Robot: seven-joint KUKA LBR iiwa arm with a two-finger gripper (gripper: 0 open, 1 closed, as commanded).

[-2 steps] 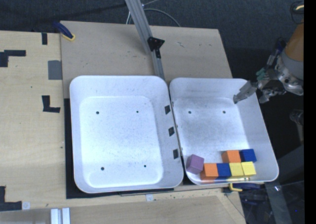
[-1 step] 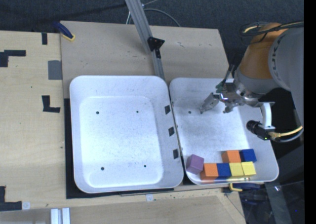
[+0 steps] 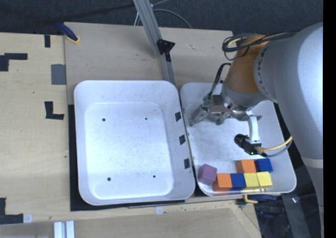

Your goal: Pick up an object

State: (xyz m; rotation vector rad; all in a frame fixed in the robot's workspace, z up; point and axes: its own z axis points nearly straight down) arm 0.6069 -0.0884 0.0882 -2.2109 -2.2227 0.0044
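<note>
Plainly, the blocks (image 3: 245, 174) lie clustered at the near edge of the right bin (image 3: 281, 127), with a purple block (image 3: 208, 173) beside them, well apart from the hand (image 3: 212, 110), which hangs over the bin's far part, its spread impossible to tell.

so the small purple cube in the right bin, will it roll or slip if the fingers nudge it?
The small purple cube looks flat-faced and rigid, so it should slide rather than roll. It sits slightly apart from the orange, blue and yellow blocks, near the right white bin corner, so a push may jam it against the wall.
</note>
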